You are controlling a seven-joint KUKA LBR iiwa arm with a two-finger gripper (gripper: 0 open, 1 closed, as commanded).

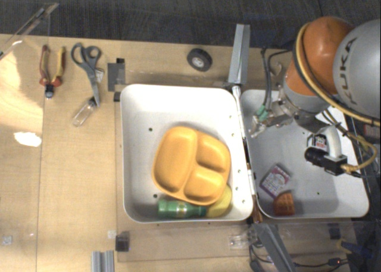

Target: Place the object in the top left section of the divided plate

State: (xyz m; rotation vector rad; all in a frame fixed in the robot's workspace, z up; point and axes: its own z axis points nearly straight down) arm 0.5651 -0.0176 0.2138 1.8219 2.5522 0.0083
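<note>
camera view looks down at a slant on a wooden surface [65, 175] carrying two shallow white bins side by side. left bin [137, 122] holds a yellow divided plate [191, 163], which lies tilted, its lower edge resting over a green bottle-like object [178, 208] and a yellow rounded object [222, 203] just beside it at the bin's lower wall. the plate's three sections all look bare.

right bin [357, 202] holds a small purple and white packet [274, 180] near its lower left, and just below that a brown, rough-textured object [284, 203] close to the bin's lower rim. which of these loose things is the task's object i cannot tell.

the grey kuka arm [357, 74] with its orange band [318, 44] reaches in from the right, over the upper part of the right bin. its pincer [262, 123] sits low by that bin's upper left corner, near the divider between the bins; the tips are blurred against the white wall, so whether the pincer is released or clenched cannot be told, and nothing is seen between them. a black cable connector [324, 159] hangs under the arm.

on the surface left of the bins lie red-handled pliers [49, 69], grey scissors [89, 65] and a clear tube [83, 112]. a dark tape roll [199, 59] lies above the left bin.
</note>
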